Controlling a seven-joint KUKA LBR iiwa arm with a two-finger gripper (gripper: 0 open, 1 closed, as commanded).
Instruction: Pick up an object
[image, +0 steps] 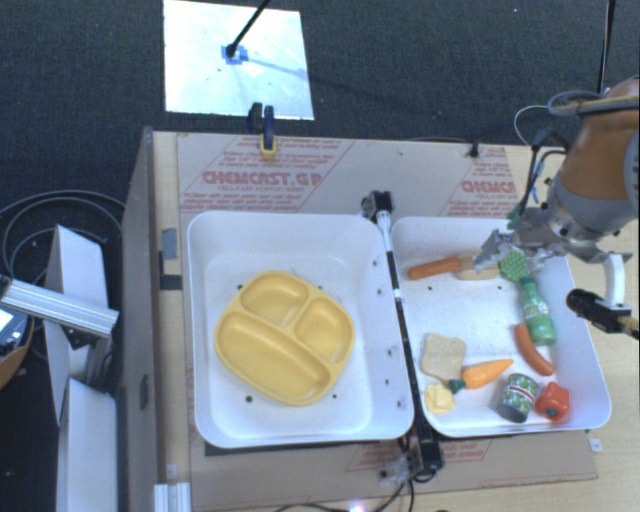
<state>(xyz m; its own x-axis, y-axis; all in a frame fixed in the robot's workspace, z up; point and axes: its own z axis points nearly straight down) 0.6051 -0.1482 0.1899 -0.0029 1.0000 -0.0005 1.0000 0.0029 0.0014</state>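
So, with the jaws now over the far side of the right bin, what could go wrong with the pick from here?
Two risks, I think. The green bottle lies right next to the long orange piece, so a grasp there may catch both or push one away. Also, the gripper is near the right bin's far wall and close to the carrot-like piece, so it may bump either while descending.

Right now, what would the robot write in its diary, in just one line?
tool above right bin | near green bottle | yellow plate in left bin | nothing lifted yet
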